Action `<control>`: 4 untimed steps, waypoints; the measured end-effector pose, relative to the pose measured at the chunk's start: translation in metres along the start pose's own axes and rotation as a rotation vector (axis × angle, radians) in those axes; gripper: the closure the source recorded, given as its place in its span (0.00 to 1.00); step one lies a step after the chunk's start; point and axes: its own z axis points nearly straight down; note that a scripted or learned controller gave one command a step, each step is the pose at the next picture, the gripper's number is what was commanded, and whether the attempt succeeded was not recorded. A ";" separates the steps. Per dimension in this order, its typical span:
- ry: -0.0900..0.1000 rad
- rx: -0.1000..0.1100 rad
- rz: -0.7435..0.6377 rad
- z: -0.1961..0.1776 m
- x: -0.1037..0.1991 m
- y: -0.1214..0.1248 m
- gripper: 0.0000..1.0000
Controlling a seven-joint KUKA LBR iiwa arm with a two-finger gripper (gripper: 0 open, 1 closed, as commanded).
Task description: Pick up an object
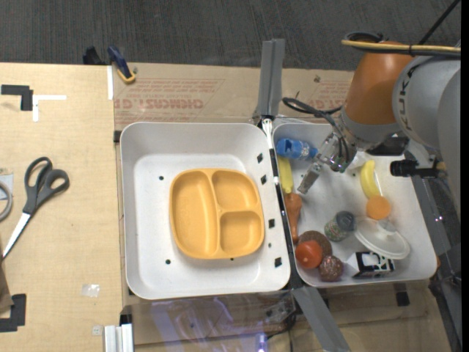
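Nearest the camera, along the front wall of the right bin (421,273), sit a red tomato-like ball (308,254), a dark reddish lump (330,268) just beside it, and a small black-and-white box (374,262). Just behind that box in the same bin lies a white dish (385,242), with an orange ball (378,208) touching its far edge and a small grey-green round piece (340,226) near it toward the bin's middle. A yellow banana-shaped toy (369,180) rests behind the orange ball. Against the right bin's wall next to the left bin (139,218) lie an orange-brown carrot-like piece (293,213), a second yellow piece (284,173) behind it, and a blue object (293,149) in the far corner. The pincer (306,180) hangs over the far half of the right bin, between the blue object and the yellow toy, its slim fingers close together and pointing toward the dividing wall, with nothing between them. Beside the right bin, the left bin holds a yellow divided plate (217,213) at its centre. On the counter (58,270), well apart from the right bin past the left one, lies a pair of scissors (33,196).
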 end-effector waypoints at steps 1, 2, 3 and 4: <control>-0.015 -0.005 -0.010 -0.028 -0.036 -0.046 0.00; 0.001 0.009 0.046 -0.003 -0.019 -0.022 0.00; -0.014 -0.008 0.206 -0.002 0.013 -0.007 0.00; -0.021 -0.007 -0.153 -0.004 -0.042 -0.079 0.00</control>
